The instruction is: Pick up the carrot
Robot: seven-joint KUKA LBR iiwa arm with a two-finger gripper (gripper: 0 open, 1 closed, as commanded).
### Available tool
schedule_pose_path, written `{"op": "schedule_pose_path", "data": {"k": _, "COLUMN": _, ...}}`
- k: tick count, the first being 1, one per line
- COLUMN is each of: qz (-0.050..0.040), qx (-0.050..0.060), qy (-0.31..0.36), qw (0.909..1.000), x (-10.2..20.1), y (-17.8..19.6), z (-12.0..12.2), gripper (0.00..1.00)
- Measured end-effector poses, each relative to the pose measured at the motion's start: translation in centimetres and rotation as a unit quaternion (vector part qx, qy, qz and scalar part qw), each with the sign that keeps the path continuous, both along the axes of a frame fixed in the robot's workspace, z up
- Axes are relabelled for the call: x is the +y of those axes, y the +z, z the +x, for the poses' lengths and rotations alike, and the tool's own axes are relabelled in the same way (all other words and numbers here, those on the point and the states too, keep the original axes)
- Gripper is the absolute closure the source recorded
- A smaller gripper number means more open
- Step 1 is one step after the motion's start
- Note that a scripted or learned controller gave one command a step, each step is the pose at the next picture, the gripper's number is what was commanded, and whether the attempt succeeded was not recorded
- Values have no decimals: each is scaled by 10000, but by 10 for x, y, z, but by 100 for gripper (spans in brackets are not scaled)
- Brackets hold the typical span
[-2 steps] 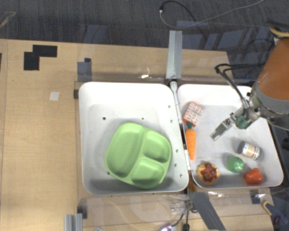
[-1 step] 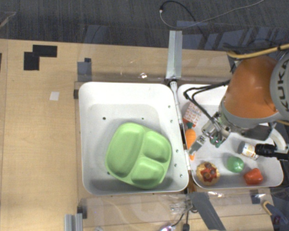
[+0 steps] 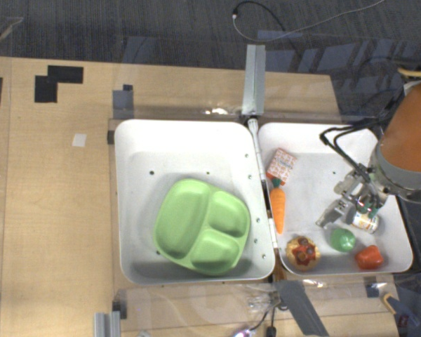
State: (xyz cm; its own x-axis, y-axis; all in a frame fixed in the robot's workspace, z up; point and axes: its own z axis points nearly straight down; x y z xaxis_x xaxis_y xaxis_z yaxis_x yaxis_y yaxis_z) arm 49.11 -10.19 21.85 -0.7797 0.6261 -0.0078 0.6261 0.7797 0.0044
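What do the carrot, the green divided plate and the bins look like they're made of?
Carrot: likely moulded plastic toy; uniform flat orange, smooth, dark green stub at the top.
Green divided plate: plastic, satin finish; single even lime colour, rounded moulded compartments, soft highlights.
Bins: white, matte, probably thin plastic or painted sheet; rounded corners, small dark holes in the floor. Can't say which from this view.

Orange carrot (image 3: pixel 278 209), lying lengthwise, right bin's left wall

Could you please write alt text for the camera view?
An orange carrot lies against the left wall of the right bin, with the gripper hovering to its right. The left bin holds a green divided plate.
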Motion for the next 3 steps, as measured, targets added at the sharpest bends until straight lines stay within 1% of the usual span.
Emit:
{"op": "schedule_pose_path", "data": {"k": 1, "qz": -5, "qx": -7, "qy": 569, "qw": 9984, "x": -12, "y": 104, "z": 85, "gripper": 0}}
{"op": "schedule_pose_path", "data": {"k": 2, "qz": -4, "qx": 8, "qy": 1674, "qw": 9859, "x": 41, "y": 3, "z": 82, "gripper": 0}}
{"op": "schedule_pose_path", "data": {"k": 3, "qz": -17, "qx": -13, "qy": 2012, "qw": 9795, "x": 31, "y": 111, "z": 77, "gripper": 0}}
